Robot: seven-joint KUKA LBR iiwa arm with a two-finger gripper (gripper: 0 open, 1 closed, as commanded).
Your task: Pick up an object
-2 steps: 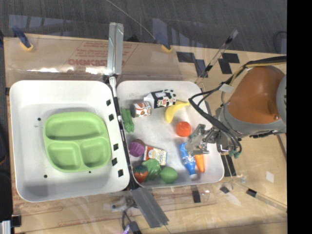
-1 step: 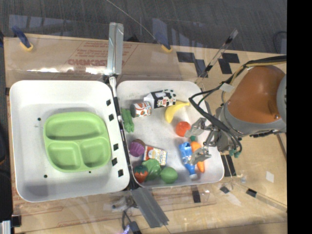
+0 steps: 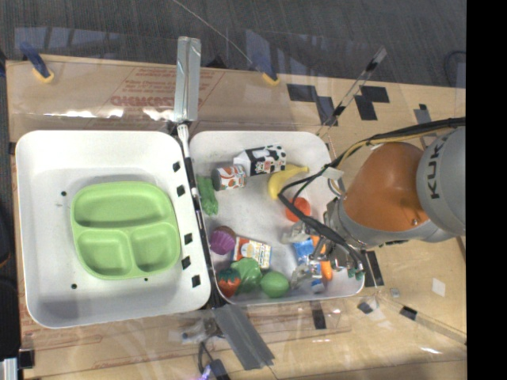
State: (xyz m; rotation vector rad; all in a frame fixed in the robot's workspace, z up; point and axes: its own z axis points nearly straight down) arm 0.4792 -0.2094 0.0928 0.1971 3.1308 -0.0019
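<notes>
**Gripper down in right bin, grip unconfirmed**

Gripper (image 3: 317,261) sits low at approx 4 o'clock of right bin (image 3: 261,138), amid blue/orange clutter; can't tell how wide it stands or whether anything is caught. Nearest item: blue packet (image 3: 303,250), touching tool at its 10 o'clock. Judged light, crinkly, slippery; best pinched across narrow edges. Orange piece (image 3: 299,207) at 12. Further out: green ball (image 3: 274,283) at 8, yellow banana (image 3: 283,180) at 11, milk carton (image 3: 268,160) beyond. Left bin (image 3: 40,212) holds green tray (image 3: 124,229).
</notes>
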